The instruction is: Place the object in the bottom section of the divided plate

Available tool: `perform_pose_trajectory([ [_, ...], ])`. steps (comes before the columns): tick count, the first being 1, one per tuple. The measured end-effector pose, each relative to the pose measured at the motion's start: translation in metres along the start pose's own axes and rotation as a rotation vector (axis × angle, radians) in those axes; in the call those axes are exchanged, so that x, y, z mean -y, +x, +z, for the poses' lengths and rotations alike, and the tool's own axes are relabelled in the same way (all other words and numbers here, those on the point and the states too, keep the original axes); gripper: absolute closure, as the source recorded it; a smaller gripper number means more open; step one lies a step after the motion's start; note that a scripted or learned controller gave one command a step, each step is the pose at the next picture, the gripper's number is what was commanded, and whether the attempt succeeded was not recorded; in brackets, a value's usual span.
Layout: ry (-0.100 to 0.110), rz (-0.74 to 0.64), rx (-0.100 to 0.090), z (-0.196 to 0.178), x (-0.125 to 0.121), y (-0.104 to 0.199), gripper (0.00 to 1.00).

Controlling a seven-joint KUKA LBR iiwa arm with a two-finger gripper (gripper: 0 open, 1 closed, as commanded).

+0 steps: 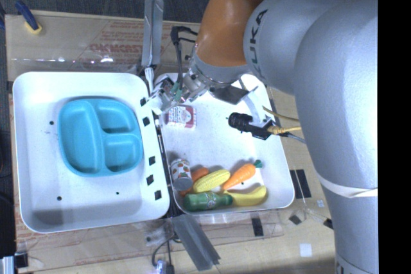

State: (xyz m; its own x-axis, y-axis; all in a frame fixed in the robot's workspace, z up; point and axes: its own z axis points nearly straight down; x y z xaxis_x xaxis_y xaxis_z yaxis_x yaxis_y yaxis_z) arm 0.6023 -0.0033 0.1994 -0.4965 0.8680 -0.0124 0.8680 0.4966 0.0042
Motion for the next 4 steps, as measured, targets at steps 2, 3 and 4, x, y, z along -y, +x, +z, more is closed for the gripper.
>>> perform_pose_trajectory([
  [2, 0.002, -0.031, -0.009, -0.034, 0.032, -0.053, 1.0],
  [3, 0.0, -0.538, -0.009, -0.141, 0.061, -0.112, 1.0],
  [4, 0.001, -0.543, -0.009, -0.171, 0.098, -0.148, 1.0],
])
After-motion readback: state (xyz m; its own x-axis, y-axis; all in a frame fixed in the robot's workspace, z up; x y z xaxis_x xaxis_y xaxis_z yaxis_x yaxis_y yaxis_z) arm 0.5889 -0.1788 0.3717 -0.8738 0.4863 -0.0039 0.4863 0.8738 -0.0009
